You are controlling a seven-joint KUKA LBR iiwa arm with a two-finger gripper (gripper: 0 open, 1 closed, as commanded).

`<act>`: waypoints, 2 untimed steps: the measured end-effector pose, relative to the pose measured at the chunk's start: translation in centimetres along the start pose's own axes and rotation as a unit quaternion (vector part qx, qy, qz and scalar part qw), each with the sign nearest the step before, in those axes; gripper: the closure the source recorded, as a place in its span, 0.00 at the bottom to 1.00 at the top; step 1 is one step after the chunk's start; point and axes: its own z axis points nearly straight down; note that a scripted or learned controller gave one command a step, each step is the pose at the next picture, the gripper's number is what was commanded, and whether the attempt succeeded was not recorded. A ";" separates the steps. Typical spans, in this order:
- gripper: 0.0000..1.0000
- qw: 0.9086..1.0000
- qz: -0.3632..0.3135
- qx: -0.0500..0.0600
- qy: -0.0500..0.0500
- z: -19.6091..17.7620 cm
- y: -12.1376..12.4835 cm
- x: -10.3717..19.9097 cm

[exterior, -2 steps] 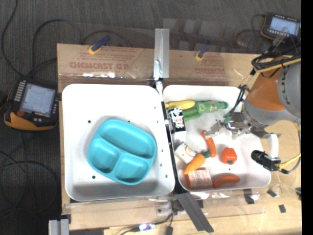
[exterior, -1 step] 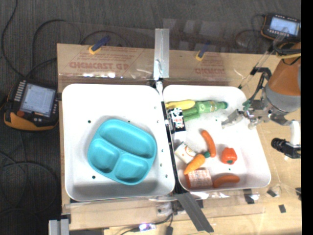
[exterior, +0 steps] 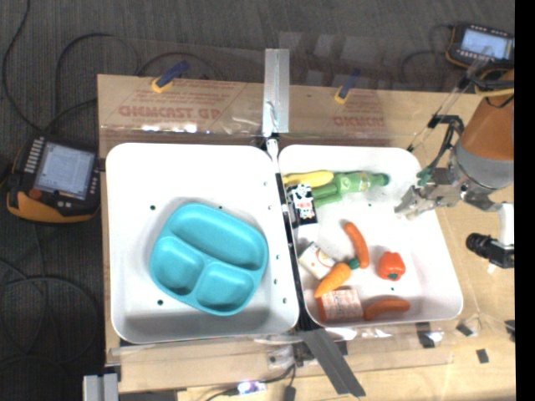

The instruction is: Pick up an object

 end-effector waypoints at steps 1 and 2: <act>1.00 0.996 -0.089 0.000 0.000 -8.8 -8.3 5.4; 1.00 0.991 -0.132 0.000 0.000 -8.4 -8.5 9.1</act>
